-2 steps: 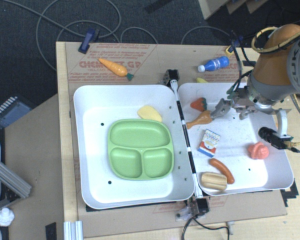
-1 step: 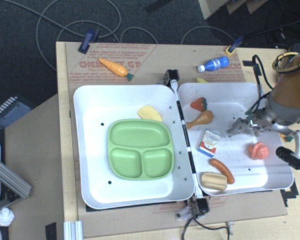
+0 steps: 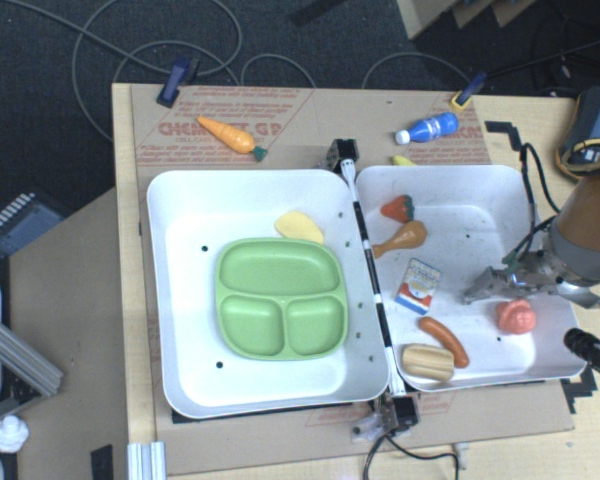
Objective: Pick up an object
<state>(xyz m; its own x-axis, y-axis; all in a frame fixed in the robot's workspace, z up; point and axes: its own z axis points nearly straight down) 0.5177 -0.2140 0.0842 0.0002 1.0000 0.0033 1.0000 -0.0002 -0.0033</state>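
Observation:
The right bin (image 3: 470,183) holds several toy foods. A red strawberry (image 3: 398,208) and a brown drumstick (image 3: 402,237) lie near its back left. A small red, white and blue carton (image 3: 418,286) sits mid-bin. A red sausage (image 3: 443,338) and a tan bun (image 3: 427,363) lie at the front. My gripper (image 3: 485,283) hangs low over the bin's right half, pointing left. A pink-red tomato (image 3: 517,316) rests just in front of it, and the carton is a short way to its left. I see nothing held in the gripper.
The left bin (image 3: 180,268) carries a green divided plate (image 3: 280,298) and a yellow piece (image 3: 299,227). Behind the bins on the board lie a carrot (image 3: 230,134), a blue bottle (image 3: 428,128) and a blue clip (image 3: 175,80). Cables trail along the right bin's far side.

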